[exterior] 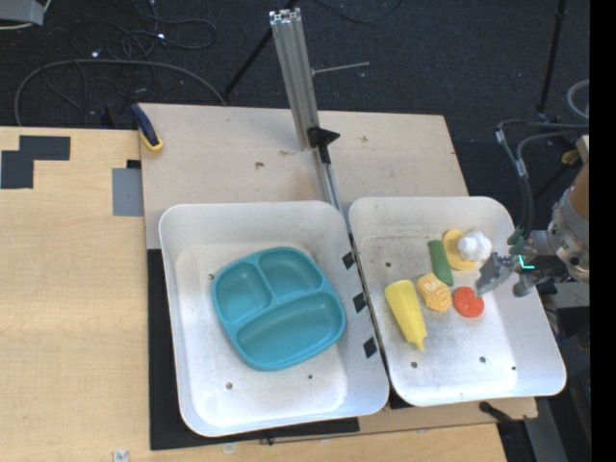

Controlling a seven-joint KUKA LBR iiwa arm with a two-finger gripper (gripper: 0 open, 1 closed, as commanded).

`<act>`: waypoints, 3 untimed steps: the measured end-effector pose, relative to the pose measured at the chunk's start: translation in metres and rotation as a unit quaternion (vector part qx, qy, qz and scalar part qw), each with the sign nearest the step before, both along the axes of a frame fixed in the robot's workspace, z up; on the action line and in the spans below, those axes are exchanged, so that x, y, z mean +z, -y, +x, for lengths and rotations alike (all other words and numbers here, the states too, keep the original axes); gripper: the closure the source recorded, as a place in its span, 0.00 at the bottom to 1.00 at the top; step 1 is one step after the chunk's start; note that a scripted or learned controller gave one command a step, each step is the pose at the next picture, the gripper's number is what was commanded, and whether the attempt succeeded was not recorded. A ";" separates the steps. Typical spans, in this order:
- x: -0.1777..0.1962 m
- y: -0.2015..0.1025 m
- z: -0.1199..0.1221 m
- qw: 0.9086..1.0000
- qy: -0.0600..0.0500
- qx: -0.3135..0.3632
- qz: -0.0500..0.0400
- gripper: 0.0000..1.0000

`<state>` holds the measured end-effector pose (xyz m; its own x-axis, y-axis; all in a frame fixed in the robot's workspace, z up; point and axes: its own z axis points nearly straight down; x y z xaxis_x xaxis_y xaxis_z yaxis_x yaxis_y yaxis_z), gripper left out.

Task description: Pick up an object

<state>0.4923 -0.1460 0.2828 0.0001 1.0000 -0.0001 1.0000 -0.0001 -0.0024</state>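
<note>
Claw [500, 275] over right bin [500, 378]; nr tomato [469, 303]; grip unclear.

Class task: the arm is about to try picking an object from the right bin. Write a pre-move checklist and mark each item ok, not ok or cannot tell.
1. Objects lie in the right bin: ok.
2. Gripper is over that bin, beside the red piece: ok.
3. Finger opening: cannot tell.
4. Nothing already held: cannot tell.
5. Yellow bottle lies apart from the gripper: ok.
6. Corn cob free of neighbours: not ok, it crowds the bottle and green piece.
</note>
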 end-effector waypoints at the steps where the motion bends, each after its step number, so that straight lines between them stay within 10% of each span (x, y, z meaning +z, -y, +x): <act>1: 0.000 0.000 0.000 1.000 0.001 0.000 0.000 0.00; 3: -0.107 0.003 -0.003 1.000 -0.002 0.000 0.001 0.00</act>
<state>0.4896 -0.1491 0.1757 0.0004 1.0000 0.0024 1.0000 -0.0004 -0.0073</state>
